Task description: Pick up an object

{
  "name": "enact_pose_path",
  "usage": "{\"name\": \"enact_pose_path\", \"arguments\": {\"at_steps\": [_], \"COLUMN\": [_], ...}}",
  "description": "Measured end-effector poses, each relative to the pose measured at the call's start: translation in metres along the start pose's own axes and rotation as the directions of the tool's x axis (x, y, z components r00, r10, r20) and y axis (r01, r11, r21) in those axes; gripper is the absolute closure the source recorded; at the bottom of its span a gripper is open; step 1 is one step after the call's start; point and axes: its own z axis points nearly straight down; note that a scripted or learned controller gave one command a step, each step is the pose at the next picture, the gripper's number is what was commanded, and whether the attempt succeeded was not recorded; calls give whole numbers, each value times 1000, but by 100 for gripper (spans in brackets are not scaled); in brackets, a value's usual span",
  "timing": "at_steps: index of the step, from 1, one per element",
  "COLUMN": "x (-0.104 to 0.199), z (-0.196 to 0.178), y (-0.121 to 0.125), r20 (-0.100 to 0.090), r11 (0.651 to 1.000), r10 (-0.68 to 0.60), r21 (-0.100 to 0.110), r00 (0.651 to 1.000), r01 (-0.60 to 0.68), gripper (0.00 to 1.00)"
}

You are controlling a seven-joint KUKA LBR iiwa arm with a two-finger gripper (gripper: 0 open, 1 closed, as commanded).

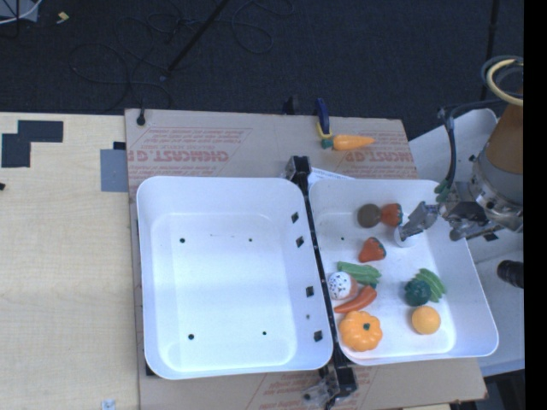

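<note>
Cardboard (214, 148) under both bins reads — mirrored — "CHEMCAST".

I find the left bin (222, 272) floor bare, open to approach from above. The right bin (466, 267) is crowded: strawberry (372, 249), green beans (359, 272), white ball (339, 284), red chili (355, 300) and pumpkin (361, 330) bunch against the dividing wall; broccoli (421, 289) and orange (425, 319) sit near the right. A lane of floor runs between these groups. The gripper (425, 220) occupies the upper right, seemingly beside a brown-and-red item (379, 215).
</note>
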Motion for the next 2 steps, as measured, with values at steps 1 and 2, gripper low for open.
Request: {"name": "enact_pose_path", "arguments": {"at_steps": [1, 2], "x": [42, 39], "z": [113, 99], "y": [19, 18], "r20": [-2, 0], "r11": [1000, 1000], "r10": [-2, 5], "r21": [2, 3], "r00": [1000, 1000], "r01": [2, -5], "gripper": [0, 100]}}
